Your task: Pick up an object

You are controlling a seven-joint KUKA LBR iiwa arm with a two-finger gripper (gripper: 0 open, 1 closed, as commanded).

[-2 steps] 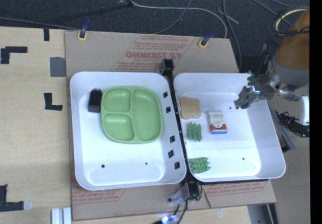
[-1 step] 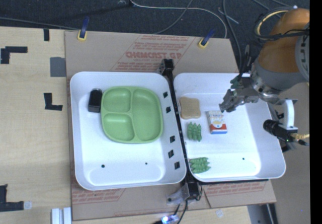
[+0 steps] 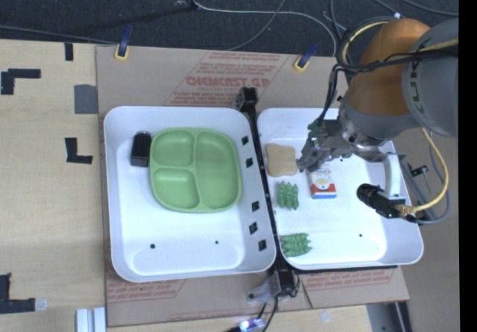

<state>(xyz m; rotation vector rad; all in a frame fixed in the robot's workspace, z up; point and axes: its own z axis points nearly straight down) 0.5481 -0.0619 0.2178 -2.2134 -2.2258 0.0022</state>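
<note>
The gripper is being held above the carton; finger state cannot be told. The carton is being judged light, stiff, and best pinched across its sides.

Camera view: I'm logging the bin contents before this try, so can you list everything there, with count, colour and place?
bins: two, white, side by side on the bench
plate: one, green, three sections, left bin
block: one, black, left bin, beside the plate
bread slice: one, tan, right bin, near the divider
green toys: two, right bin, below the bread slice
small box: one, red and white, right bin
clamps: two, yellow, cardboard's far edge
arm: one, grey and orange, over the right bin
tool: one, dark, above the small box
</note>
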